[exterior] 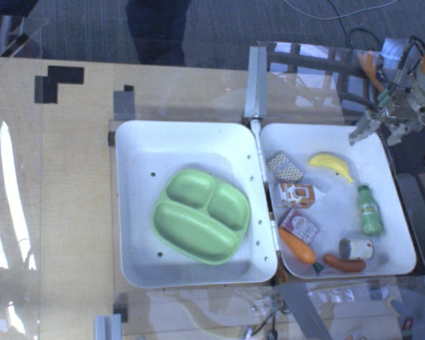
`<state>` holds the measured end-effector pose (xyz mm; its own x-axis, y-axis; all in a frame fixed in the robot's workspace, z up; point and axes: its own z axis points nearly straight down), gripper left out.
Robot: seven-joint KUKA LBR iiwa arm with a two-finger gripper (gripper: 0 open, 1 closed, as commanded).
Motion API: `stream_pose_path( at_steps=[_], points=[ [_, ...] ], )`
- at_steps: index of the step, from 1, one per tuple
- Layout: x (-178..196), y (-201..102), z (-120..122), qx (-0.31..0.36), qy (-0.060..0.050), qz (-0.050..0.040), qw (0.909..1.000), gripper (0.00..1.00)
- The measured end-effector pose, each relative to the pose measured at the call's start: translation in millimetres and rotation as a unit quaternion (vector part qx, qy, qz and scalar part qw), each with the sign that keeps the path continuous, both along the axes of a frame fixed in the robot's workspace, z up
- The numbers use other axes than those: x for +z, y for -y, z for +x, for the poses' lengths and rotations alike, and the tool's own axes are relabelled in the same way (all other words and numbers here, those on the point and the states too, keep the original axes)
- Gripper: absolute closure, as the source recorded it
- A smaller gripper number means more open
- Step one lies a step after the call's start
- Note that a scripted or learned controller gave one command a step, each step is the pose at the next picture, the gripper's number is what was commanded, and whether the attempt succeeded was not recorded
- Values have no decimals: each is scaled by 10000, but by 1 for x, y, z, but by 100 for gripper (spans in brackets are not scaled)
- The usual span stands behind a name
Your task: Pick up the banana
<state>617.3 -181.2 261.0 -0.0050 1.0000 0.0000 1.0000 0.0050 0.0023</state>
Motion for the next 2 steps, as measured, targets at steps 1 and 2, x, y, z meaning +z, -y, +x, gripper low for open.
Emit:
stream_pose_path(
  at_steps=[1,2],
  points=[
    [-157,-21,37,-543,10,4,9985,0],
    [-127,0,-11,-485,9,1,9988,0]
  ],
)
